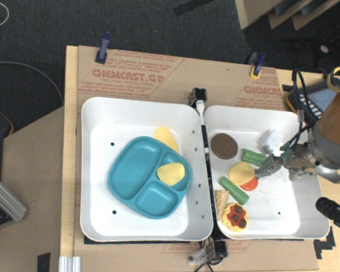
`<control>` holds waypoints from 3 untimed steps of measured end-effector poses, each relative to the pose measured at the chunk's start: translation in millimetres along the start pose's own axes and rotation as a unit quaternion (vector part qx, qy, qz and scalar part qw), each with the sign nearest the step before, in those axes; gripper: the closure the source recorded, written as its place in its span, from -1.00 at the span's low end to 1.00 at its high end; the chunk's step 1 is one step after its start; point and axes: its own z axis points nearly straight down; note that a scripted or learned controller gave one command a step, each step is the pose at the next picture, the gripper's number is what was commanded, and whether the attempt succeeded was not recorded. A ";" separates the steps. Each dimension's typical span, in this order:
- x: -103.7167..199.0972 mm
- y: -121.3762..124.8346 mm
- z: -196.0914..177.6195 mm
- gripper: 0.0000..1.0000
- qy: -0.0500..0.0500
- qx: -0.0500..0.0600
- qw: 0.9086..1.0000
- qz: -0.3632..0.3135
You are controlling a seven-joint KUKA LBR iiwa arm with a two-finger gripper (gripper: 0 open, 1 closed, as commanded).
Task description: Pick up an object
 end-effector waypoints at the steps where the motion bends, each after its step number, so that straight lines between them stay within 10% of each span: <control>1: 16.9 -21.2 128.9 -1.00 -0.005 -0.009 1.000 0.004; 2: 19.2 -19.9 115.5 1.00 -0.003 -0.010 1.000 0.001; 3: 132.4 -5.1 20.9 1.00 0.000 -0.014 1.000 -0.007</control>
